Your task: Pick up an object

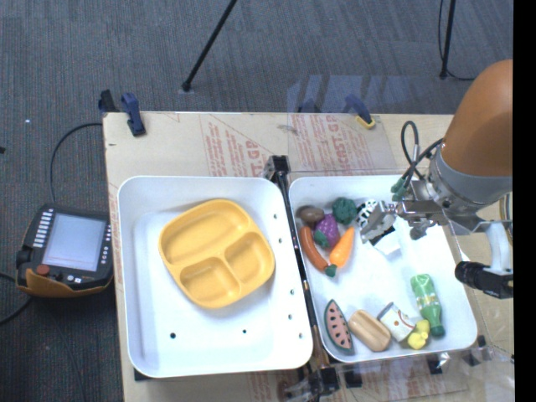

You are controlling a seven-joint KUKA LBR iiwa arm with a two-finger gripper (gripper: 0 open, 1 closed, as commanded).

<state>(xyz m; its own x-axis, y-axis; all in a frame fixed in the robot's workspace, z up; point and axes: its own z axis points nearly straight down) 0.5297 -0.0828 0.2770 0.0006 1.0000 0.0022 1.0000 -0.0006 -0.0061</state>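
Camera view looks down on a counter carrying two white bins side by side. In the right bin the toys crowd two zones: at about 9 o'clock lie a carrot, a purple vegetable, a broccoli, a brown piece and a sausage, all touching or just beside one another near the left wall. Along the 6 o'clock rim sit a watermelon slice, a bread roll, a small carton, a yellow piece and a green bottle. Between these groups the bin floor lies open.

The arm comes in from 3 o'clock, and its pincer hangs over the bin's upper middle, just beside a black and white toy; I cannot tell whether it is wide or narrow.

The left bin holds a yellow divided plate near its middle, with bare floor all round it. Blue clamps grip the counter's far edge. At 9 o'clock, on the grey carpet, rests a control pad; tripod legs stand at 12 o'clock.
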